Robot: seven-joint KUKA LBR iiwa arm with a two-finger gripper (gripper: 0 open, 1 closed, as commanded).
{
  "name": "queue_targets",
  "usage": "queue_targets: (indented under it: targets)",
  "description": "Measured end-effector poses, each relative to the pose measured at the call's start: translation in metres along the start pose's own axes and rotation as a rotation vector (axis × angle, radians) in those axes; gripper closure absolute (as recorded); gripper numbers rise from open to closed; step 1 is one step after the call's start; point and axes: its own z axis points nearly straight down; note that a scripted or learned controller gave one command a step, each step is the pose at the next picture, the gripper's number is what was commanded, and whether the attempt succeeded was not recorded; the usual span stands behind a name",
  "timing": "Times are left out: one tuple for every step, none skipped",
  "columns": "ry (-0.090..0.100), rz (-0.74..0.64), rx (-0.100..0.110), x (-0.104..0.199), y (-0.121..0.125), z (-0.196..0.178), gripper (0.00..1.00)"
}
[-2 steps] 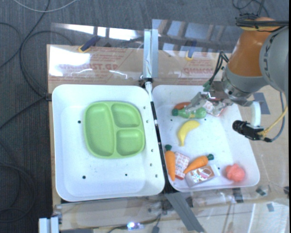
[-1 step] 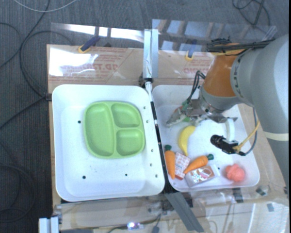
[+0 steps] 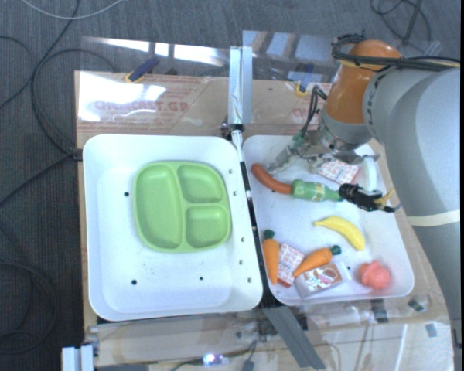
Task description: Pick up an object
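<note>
Where arm looms, pincer (image 3: pixel 292 154) blurred.

Crowded right bin (image 3: pixel 406 280), roomy left bin (image 3: pixel 100 207)

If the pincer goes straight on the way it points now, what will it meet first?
Probably the sausage, or the bin floor beside it. The pincer points down and left at the right bin's upper corner, but depth is unclear from this view.
</note>
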Motion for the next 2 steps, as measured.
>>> queue_targets:
  targets:
    - [-0.005,-0.002,-0.001,-0.0006,0.0007,-0.0105,1.00]
    - [-0.005,-0.002,-0.001,-0.0006,0.0006,-0.0104,0.00]
